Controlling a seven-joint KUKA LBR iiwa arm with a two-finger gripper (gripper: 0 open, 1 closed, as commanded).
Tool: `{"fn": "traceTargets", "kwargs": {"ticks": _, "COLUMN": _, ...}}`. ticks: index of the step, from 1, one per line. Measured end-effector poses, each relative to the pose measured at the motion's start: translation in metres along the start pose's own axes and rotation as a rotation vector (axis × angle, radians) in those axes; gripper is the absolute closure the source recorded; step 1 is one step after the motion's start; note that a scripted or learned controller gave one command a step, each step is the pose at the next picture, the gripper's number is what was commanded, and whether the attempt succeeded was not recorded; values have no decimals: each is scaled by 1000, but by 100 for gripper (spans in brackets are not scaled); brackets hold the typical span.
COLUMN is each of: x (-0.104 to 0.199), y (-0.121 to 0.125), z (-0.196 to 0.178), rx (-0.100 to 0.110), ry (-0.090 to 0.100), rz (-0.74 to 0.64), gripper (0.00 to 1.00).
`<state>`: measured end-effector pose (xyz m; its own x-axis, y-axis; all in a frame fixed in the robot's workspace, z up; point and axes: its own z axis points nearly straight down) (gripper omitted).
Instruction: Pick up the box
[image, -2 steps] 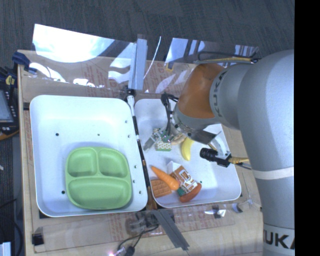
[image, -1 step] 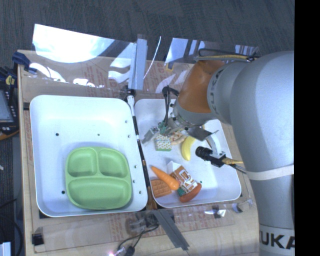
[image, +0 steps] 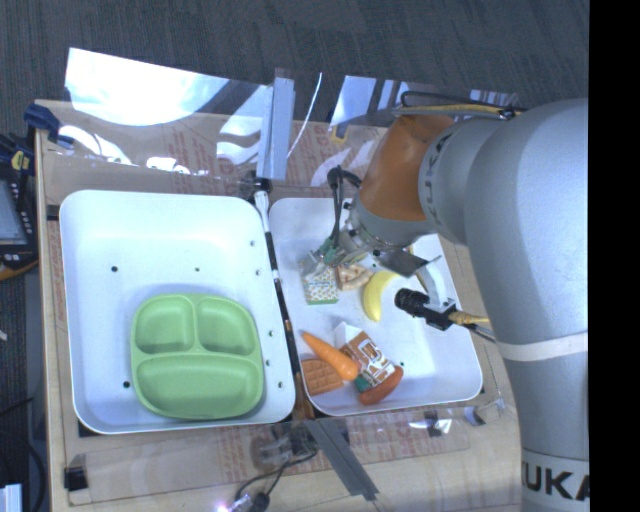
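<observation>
At the near edge of the bench, in the left bin (image: 80, 300), lies a green plate (image: 197, 355) with three parts.

In the right bin (image: 465, 375), by its near edge, there is a heap of toy food. A carrot (image: 328, 356) lies next to a brown waffle (image: 320, 377), and a brown packet (image: 372, 364) with white letters lies on a red thing. The letters are too small to read.

A bit farther back lies a yellow banana (image: 373, 297).

The box (image: 321, 287) is a small one with green and white dots. It lies near the middle of the right bin, close to the wall between the two bins. No words can be read on it.

The gripper (image: 335, 255) is right over the far end of the box, touching it or almost. It is too dark there to tell how the gripper stands or if it has the box. This looks like the grab step. Next it must close firmly on the box and lift straight up, without dragging the tan thing beside it.

The big grey arm (image: 520, 230) has "KUKA" in black at the near right.
</observation>
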<state>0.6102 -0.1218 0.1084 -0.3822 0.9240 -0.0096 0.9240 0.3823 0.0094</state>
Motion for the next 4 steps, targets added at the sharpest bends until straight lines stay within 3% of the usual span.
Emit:
{"fn": "traceTargets", "kwargs": {"ticks": 1, "x": 48, "y": -2, "z": -122, "rx": 9, "ry": 10, "rz": -124, "gripper": 100}}
{"fn": "traceTargets", "kwargs": {"ticks": 2, "x": 48, "y": -2, "z": -122, "rx": 9, "ry": 10, "rz": -123, "gripper": 0}}
{"fn": "traceTargets", "kwargs": {"ticks": 3, "x": -1, "y": 19, "z": 2, "rx": 9, "ry": 9, "rz": 65, "gripper": 0}}
{"fn": "traceTargets", "kwargs": {"ticks": 4, "x": -1, "y": 20, "z": -8, "rx": 10, "ry": 11, "rz": 60, "gripper": 100}}
